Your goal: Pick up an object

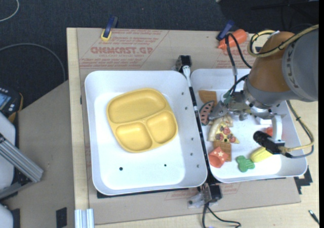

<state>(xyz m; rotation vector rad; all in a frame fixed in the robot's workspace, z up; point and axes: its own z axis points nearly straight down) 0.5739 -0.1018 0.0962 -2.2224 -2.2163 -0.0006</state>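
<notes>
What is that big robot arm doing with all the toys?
The grey and orange robot arm is reaching into the right bin, which holds little play foods: a pizza slice, a red piece, a green piece and a yellow piece. Its gripper is down among them at the far end, trying to pick one up. The left bin holds a yellow divided plate.

A glossy yellow three-compartment plastic plate (141, 119) sits in a smooth white plastic bin (98, 161). Both rest on a matt brown cardboard sheet (131, 47) with red lettering.
</notes>
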